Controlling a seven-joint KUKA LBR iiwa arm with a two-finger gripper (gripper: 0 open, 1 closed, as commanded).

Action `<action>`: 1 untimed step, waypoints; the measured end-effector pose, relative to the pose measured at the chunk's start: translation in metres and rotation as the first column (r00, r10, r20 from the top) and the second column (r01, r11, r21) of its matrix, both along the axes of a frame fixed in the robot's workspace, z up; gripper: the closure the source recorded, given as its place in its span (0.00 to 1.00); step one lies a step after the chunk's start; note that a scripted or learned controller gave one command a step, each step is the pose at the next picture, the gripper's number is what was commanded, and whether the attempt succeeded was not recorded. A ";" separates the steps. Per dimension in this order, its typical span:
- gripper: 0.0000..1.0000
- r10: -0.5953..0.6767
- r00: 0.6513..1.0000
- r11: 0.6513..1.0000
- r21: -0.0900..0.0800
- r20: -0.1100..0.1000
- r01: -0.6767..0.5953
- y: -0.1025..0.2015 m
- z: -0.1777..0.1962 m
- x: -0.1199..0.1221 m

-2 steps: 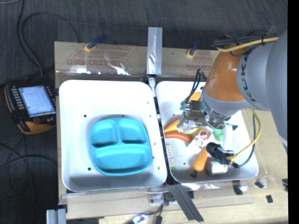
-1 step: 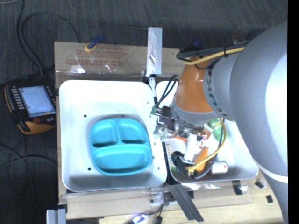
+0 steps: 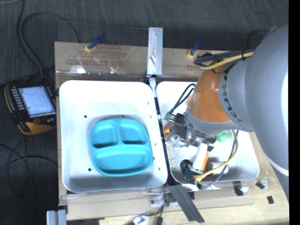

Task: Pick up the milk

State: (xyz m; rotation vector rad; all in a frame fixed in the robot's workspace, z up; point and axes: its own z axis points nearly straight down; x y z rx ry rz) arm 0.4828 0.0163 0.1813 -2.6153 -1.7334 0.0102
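**A:** The arm [image 3: 262,93] is down over the right bin [image 3: 253,170], and the pincer [image 3: 193,143] sits low under the orange band, close to the bin's left wall.

**B:** Released or clenched?

**A:** I cannot tell. The wrist covers it from up here.

**B:** Where is the milk?

**A:** My best guess for the milk [image 3: 202,156] is the white piece with an orange face, lying tilted just below the wrist, towards the front of the right bin. It is largely hidden, so I won't swear to it. A green item [image 3: 224,136] lies just beside it, up and to the right.

**B:** What could go wrong?

**A:** It's crowded in there. If the pincer comes down off-centre on a tilted carton, I'd expect it to squirt sideways or tip flat. The green item is near enough to get nudged, or taken by mistake. The yellow cable [image 3: 220,165] loops right over that spot, so a snag looks possible too. With the left wall so near, one side of the pincer could catch on it.

**B:** Any trouble from the left bin [image 3: 70,125]?

**A:** No. It carries a blue divided plate [image 3: 123,146], well apart from the action.

**B:** Any writing you can read?

**A:** The cardboard [image 3: 101,62] on the tabletop behind the bins has red printed lettering, upside down from here, and I can't make it out. The handheld controller [image 3: 30,104] on the floor has a lit screen, but the text is too small to read. I see no readable label on the carton.
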 end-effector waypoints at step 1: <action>1.00 -0.319 0.948 0.948 -0.006 0.003 0.319 0.061 0.031 0.034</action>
